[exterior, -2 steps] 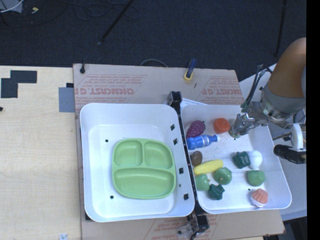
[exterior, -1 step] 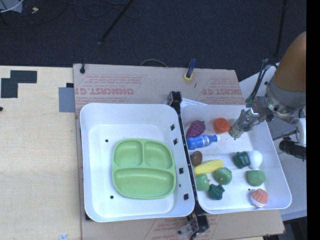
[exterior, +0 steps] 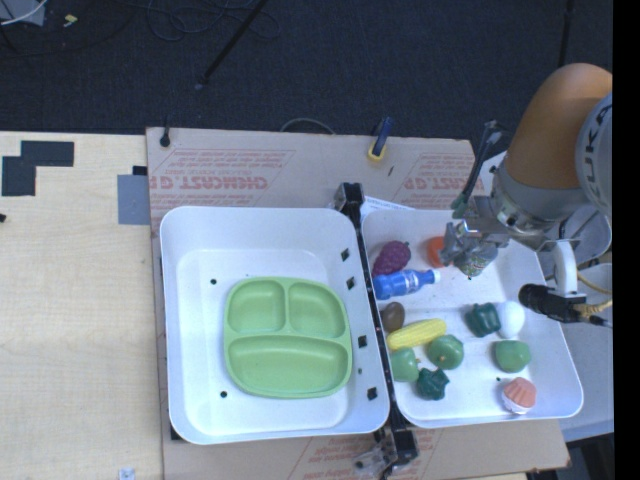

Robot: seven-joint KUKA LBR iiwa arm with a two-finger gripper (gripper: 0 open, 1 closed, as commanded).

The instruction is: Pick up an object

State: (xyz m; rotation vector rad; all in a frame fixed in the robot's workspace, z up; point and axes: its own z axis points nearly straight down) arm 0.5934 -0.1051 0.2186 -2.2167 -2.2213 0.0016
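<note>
My gripper [exterior: 468, 253] hangs low over the back of the right bin [exterior: 560, 393]. An orange-red toy [exterior: 436, 251] lies just to its left, partly hidden by it. Further left are a purple bunch of grapes [exterior: 391, 258] and a blue bottle [exterior: 403, 283] lying on its side. Toward the front of the bin lie a yellow corn cob [exterior: 416, 333], a dark green pepper [exterior: 483, 319], a white egg [exterior: 511, 317] and several green toys. I see nothing held in the gripper.
The left bin [exterior: 190, 268] holds a light green divided plate [exterior: 287, 336]. A black divider [exterior: 362, 298] runs between the two bins. A pink and orange toy [exterior: 519, 395] sits at the right bin's front right corner.
</note>
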